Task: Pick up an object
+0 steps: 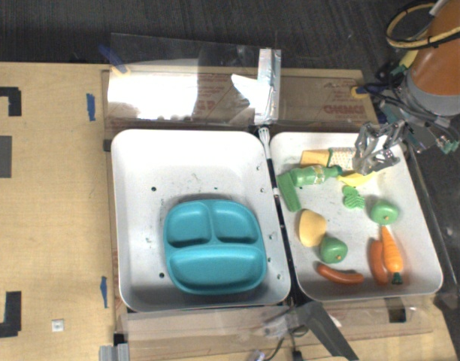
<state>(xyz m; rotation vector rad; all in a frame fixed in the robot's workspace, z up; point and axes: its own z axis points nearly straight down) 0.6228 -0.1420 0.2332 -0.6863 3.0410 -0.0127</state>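
Observation:
The right bin (425,224) holds several toy foods. A yellow block (314,157) and a corn cob (340,156) lie at its far side, with a green bottle-shaped piece (311,176) just in front of them. My gripper (374,155) hangs over the bin's far right part, right above a small yellow piece (355,178) that its body partly hides. Nearer the front lie a green ball (384,213), a pale yellow pear shape (311,228), a second green ball (334,249), a red sausage (340,274) and a carrot (393,254).
In the left bin (140,164) sits a teal divided plate (213,245). A clear plastic sheet with a taped strip (267,85) stands behind the bins. The arm's orange band (440,70) and cables fill the upper right corner.

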